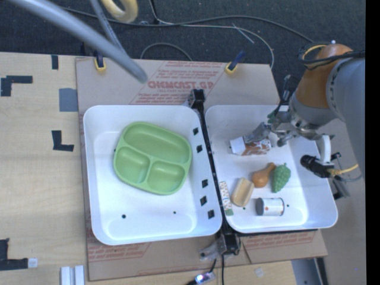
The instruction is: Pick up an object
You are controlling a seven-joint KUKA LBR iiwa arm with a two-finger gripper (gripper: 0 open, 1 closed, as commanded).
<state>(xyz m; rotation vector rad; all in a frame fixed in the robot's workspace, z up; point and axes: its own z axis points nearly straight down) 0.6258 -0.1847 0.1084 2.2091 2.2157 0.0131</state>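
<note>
Small packet [249, 145] in the right bin [314, 218] touches the tool [265, 130]; its grip state is unclear.

A green divided plate [153, 157] lies in the left white bin [95, 218].

The bench [35, 159] is light wood with dark tape marks on its left part. A cardboard sheet [178, 79] with red print lies flat on it, held at its far edge by two clamps [100, 64]. Two white bins sit on the sheet side by side, touching along a black divider [206, 159]: the left bin [101, 177] and the right bin [237, 120]. Thin cables [249, 34] trail across the dark floor [297, 10] beyond the bench's far edge.
</note>
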